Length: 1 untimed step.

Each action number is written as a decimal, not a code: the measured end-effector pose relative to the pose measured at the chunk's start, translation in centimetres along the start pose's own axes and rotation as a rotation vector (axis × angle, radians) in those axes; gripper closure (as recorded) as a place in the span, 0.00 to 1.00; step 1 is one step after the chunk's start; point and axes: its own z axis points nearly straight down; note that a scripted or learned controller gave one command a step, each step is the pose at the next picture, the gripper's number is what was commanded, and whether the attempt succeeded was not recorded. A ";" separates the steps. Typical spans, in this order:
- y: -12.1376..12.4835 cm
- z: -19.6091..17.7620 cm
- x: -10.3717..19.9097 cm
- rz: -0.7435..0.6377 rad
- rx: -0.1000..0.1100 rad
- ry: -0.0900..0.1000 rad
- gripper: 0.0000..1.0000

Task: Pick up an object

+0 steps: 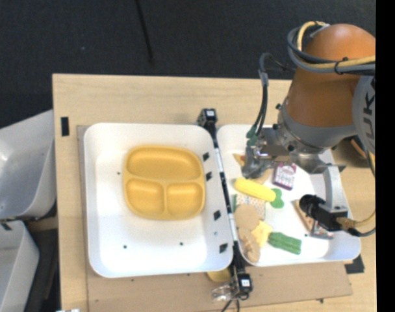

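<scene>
My gripper (252, 166) hangs low over the left part of the right bin (314, 255), just above and left of a yellow corn-like piece (254, 189) with a green tip. A small purple and white box (285, 175) lies just right of the gripper. Nearer the front sit a green pickle-shaped piece (286, 242), a yellow chunk (261, 231) and a tan piece (248, 221). The grey wrist and orange band cover the back of this bin.
The left bin (106, 246) bears a yellow divided plate (164, 182) in its middle. A divider with black clips (218, 174) runs between the bins. The wooden bench (132, 96) shows around both.
</scene>
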 end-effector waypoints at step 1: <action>-1.2 -4.8 2.5 0.001 0.006 -0.001 1.00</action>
